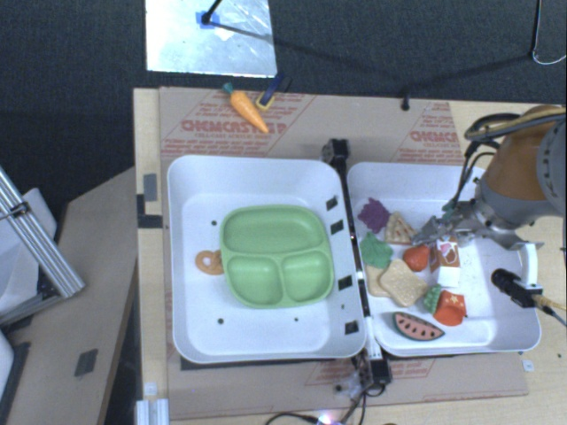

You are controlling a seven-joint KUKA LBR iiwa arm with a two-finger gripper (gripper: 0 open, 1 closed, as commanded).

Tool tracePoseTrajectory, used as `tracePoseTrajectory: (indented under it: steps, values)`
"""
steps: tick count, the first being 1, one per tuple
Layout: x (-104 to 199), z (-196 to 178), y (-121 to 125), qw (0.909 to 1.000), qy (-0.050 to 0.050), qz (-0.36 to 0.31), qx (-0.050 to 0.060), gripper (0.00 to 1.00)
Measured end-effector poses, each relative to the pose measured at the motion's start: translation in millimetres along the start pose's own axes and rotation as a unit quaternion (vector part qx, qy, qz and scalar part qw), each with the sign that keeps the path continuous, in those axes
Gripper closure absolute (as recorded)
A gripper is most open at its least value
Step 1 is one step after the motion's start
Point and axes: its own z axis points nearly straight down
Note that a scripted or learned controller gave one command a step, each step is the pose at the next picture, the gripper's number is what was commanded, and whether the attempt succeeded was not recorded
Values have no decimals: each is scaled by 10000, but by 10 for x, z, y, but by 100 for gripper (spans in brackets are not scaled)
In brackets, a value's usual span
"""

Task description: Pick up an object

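Observation:
The right bin (505,326) holds several toy foods. Among them are purple grapes (374,212), a sandwich wedge (399,229), a green leaf piece (376,251), a red tomato (416,258) and a bread slice (402,282). There are also a white block (448,275), a red and green strawberry (447,306) and a watermelon slice (417,327). My gripper (440,235) hangs low over the middle of this pile, just above the tomato and a small red and white piece (449,254). Nothing is visibly held.
The left bin (190,326) carries a green divided plate (275,255) and a small brown pretzel (209,262). A toy carrot (248,111) lies on the cardboard behind the bins. The grey arm with its orange band (523,162) covers the right bin's far right corner.

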Motion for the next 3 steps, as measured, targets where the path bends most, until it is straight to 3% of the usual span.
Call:
tracePoseTrajectory:
  steps: [1,3]
  values:
    - [-9,-132,24,10000,-20,-4,-49,100]
    - [100,-1083,18,10000,-3,-23,-1,100]
